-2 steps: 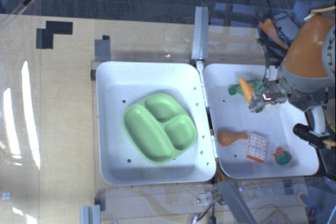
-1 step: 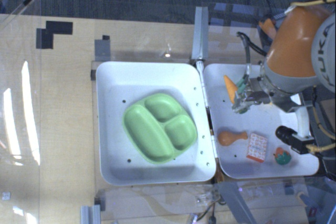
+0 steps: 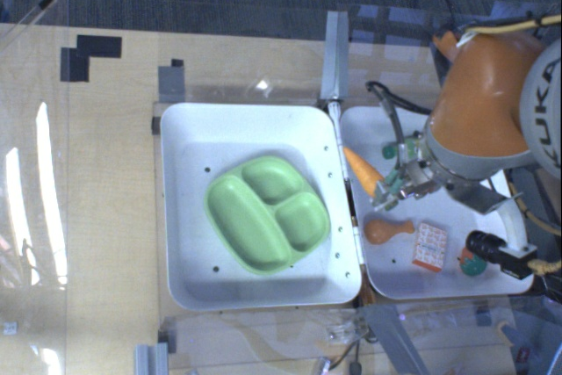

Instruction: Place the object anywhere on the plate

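From above, the green plate (image 3: 268,212) sits centre frame in the left bin (image 3: 189,136) — bare, ready to receive. At right, the hand (image 3: 392,187) hangs low over the right bin (image 3: 369,272), beside the carrot (image 3: 363,170) (likely its target); whether spread or pinching, I cannot tell.

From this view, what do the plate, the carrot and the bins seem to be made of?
Plate: likely moulded plastic, pale green and matte, with three soft-edged compartments.
Carrot: probably a plastic toy, with an even orange colour and a smooth skin.
Bins: apparently white plastic or coated metal, smooth with a faint sheen and small dark holes; the look leaves it open.
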